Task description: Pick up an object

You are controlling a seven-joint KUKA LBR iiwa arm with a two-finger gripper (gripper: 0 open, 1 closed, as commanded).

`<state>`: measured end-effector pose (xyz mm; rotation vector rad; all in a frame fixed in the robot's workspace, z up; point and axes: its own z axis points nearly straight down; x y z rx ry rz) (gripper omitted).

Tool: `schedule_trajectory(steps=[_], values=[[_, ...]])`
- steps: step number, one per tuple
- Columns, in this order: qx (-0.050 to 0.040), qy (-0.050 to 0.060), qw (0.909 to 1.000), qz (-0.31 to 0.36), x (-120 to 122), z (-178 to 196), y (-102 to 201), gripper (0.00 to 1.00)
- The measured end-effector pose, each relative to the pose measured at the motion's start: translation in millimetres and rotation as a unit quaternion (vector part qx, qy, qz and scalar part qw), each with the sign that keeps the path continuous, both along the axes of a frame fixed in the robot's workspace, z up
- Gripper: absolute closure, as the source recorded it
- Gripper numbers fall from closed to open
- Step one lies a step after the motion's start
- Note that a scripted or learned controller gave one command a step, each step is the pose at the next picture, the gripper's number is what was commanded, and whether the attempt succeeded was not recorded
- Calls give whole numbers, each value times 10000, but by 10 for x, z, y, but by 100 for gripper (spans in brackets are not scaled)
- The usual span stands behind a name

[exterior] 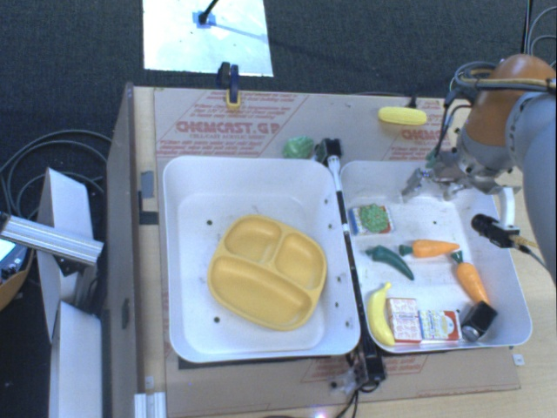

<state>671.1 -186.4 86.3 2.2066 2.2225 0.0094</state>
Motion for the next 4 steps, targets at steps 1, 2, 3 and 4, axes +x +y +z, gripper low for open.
schedule_trajectory(steps=[1, 2, 3, 4], values=[[12, 70, 10000, -45, -632, -19, -142, 0], [20, 68, 10000, -37, -1118, -22, 81, 0], [-7, -46, 10000, 3, -973, 1990, 350, 0], [22, 90, 9999, -41, -1352, 1033, 275, 0]])
